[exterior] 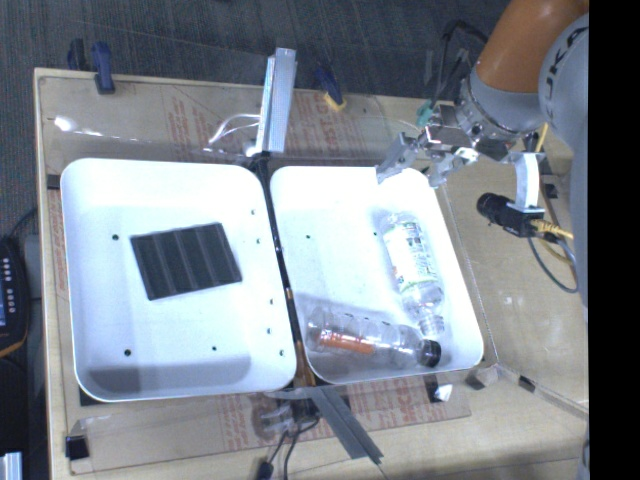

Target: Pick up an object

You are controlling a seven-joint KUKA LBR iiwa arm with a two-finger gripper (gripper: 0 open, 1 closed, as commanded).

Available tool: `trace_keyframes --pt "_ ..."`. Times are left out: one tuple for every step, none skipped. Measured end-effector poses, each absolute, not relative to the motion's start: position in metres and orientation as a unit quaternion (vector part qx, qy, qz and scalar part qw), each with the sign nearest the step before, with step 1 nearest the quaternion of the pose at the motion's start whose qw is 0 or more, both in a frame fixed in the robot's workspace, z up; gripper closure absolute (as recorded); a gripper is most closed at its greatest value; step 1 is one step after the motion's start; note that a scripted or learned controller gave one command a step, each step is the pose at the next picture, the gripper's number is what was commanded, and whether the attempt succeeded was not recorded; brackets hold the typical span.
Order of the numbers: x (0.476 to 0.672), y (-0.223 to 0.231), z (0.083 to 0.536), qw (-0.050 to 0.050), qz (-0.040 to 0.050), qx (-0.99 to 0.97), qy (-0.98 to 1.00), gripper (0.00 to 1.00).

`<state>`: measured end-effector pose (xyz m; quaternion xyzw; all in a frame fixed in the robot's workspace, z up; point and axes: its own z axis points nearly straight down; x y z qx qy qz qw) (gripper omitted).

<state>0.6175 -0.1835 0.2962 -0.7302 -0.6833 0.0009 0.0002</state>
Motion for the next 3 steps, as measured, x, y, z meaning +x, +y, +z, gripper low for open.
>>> trace_keyframes --pt "0.561 -0.203 0.259 0.001 0.0019 -0.722 -0.692 0.00" --pt "0.554 -0.200 0.246 0.001 0.0005 -0.700 -0.714 0.00" --pt "0.565 -0.209 0.183 0.002 0.0016 -0.681 -0.732 0.00"
